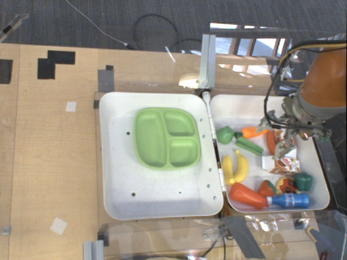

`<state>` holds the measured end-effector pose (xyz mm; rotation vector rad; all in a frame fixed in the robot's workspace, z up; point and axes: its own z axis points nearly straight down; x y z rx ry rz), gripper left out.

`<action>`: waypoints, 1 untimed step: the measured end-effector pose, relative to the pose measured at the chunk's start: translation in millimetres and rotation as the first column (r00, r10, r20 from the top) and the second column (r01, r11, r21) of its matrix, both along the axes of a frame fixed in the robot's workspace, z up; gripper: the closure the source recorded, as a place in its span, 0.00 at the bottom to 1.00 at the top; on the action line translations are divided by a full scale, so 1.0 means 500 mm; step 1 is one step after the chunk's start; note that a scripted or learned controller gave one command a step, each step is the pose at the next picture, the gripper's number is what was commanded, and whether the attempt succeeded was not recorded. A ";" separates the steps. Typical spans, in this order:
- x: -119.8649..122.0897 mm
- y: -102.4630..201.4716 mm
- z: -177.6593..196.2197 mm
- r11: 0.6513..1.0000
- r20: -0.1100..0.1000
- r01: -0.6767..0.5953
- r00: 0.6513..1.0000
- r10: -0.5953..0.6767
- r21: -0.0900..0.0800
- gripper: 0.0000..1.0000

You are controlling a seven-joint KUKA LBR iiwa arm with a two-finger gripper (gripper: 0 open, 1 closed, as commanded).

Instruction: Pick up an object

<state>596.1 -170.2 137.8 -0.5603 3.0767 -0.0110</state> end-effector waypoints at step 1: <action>-0.072 0.133 -0.096 1.000 0.000 -0.014 1.000 0.014 0.004 0.00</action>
